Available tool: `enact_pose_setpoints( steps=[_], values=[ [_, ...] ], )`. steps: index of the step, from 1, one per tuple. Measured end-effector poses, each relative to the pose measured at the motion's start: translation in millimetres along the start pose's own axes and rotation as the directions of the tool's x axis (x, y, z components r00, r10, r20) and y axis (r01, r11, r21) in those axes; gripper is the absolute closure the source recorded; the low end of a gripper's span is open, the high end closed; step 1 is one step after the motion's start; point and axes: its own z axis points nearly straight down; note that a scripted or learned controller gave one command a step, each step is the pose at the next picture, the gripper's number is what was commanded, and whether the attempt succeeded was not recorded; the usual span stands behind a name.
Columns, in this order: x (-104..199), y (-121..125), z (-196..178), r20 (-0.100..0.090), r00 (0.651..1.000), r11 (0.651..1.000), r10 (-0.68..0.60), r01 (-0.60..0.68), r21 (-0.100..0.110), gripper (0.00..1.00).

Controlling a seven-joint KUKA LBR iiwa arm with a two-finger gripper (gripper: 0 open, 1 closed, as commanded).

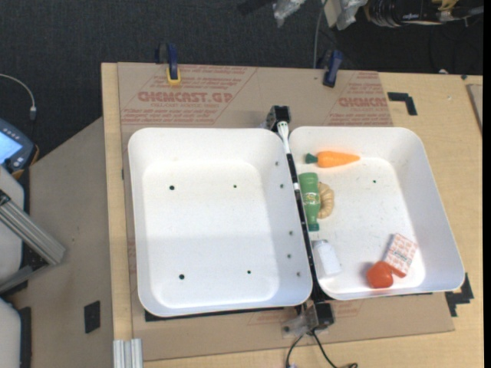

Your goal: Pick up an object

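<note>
The right bin (360,213) holds several objects. An orange carrot (337,159) lies near its far edge. A green bottle (309,198) lies along the left wall, with a tan curved piece (328,200) touching its right side. A small white item (327,257) rests near the front left. A red ball-like fruit (380,275) and a pink and white box (402,253) sit together at the front right. My gripper (317,4) hangs high beyond the bench's far edge, well away from both bins, open, with nothing between its fingers (290,0).
The left bin (203,221) lies beside the right one, and their inner walls meet along a black clamp strip (291,182). Two blue clamps (170,60) (331,66) stand on the cardboard base's far edge. A tablet-like device (11,148) sits at the far left.
</note>
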Motion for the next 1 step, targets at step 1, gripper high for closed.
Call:
enact_pose_setpoints(
  steps=[1],
  values=[
    [93.5, -24.2, -0.4, 0.001, 1.0, 1.0, -0.001, 0.001, 0.006, 0.0]
  ],
)
